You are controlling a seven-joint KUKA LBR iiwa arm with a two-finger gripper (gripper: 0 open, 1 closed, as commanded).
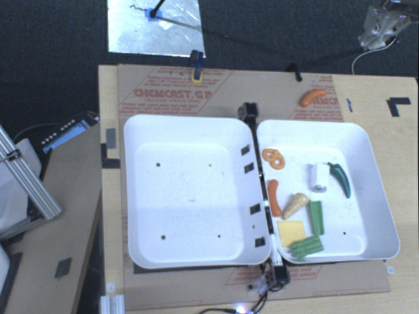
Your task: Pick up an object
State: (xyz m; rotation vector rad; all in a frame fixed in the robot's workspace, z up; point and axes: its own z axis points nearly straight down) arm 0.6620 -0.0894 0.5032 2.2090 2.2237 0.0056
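Fingers on the gripper (383,25): we cannot tell their state; it hangs at one o'clock, well apart from the right bin (366,142) holding the pretzel (273,157).

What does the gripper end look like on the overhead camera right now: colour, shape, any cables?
At the view's top right corner, the gripper shows as a small, pale grey, metallic-looking block with angular edges, blurred at this size. A bit of teal sits just above it at the frame edge. A thin pale cable loops down from it. No markings can be made out.
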